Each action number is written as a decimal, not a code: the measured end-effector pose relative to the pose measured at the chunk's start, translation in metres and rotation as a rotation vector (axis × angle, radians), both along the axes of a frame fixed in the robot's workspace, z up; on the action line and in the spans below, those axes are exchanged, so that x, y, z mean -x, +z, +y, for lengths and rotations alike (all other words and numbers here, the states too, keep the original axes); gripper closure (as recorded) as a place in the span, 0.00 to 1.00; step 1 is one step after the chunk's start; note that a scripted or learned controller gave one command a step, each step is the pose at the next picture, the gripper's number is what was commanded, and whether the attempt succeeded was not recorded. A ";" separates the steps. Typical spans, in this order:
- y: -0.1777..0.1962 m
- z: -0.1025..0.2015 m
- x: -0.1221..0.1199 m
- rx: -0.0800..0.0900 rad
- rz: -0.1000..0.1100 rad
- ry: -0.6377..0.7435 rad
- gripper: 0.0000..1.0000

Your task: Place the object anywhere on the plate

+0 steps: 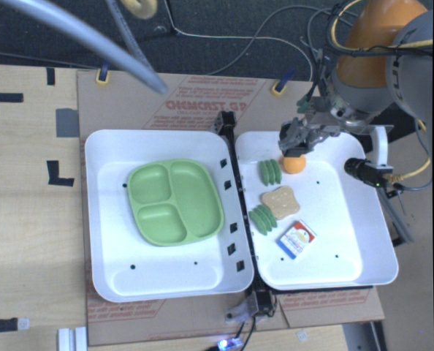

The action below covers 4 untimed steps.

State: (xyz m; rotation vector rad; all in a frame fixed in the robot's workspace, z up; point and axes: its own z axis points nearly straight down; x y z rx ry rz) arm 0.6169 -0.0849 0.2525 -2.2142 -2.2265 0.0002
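Observation:
A green plate [175, 200] with three compartments lies in the left bin [107, 159]. In the right bin [348, 218] lie an orange ball [295, 164], two green pea pods [269, 172] [262, 219], a slice of toast [280, 202] and a small white, red and blue carton [296, 239]. My gripper [294, 145] hangs over the back left of the right bin, directly above the orange ball and touching or nearly touching its top.
A black divider strip [235, 196] runs between the two bins. Cables loop behind the bins at the upper right. A grey pole [78, 31] slants across the upper left. A black fitting [363, 170] on the arm sticks out over the right bin's right side.

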 end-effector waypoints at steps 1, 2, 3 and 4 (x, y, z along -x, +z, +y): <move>-0.009 0.057 0.005 0.000 0.001 0.001 1.00; -0.004 0.111 0.001 0.000 0.000 0.001 1.00; -0.020 0.159 0.000 0.001 0.002 0.000 1.00; -0.015 0.217 -0.006 -0.001 0.000 0.002 1.00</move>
